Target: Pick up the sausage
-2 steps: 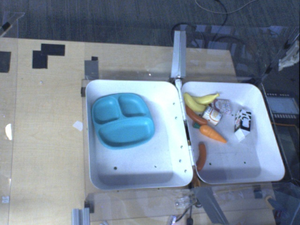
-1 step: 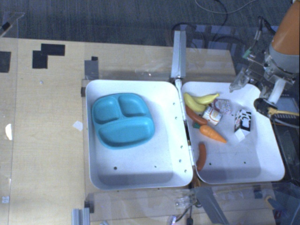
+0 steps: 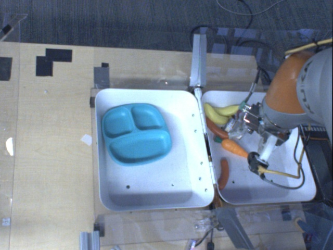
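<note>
Camera view: the sausage (image 3: 223, 173) lies lengthwise in the right bin (image 3: 307, 194), close by its left wall, below the carrot (image 3: 234, 148) and banana (image 3: 221, 111). It is probably a light toy, smooth and round, likely to roll or slip; a hold across its middle looks safest. The pincer (image 3: 238, 127) hovers above the carrot, well up from the sausage. Whether it is open or closed I cannot tell.
</note>
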You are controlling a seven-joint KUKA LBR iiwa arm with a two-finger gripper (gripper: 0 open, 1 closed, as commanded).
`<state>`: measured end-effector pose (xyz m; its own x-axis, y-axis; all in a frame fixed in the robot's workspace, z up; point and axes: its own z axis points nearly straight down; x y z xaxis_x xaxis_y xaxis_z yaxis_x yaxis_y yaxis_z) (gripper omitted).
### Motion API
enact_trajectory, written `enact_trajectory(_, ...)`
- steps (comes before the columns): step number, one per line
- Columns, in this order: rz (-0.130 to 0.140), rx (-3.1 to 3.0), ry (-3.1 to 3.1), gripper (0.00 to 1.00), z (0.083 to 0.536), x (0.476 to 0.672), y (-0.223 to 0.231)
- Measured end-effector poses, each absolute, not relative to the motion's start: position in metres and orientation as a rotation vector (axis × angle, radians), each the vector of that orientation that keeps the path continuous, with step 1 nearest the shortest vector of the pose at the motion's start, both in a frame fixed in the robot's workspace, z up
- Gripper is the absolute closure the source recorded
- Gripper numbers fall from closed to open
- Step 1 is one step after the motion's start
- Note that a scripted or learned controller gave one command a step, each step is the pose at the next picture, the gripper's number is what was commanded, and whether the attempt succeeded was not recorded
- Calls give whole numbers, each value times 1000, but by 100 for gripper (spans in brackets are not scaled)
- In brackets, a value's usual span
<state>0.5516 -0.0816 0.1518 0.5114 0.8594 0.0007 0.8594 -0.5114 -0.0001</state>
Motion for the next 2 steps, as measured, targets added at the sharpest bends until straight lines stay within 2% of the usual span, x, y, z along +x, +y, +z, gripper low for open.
enact_trajectory(1, -7, -2601, -1768, 0, 91, 496, -113)
enact_trajectory(2, -7, -2601, -1768, 0, 91, 496, -113)
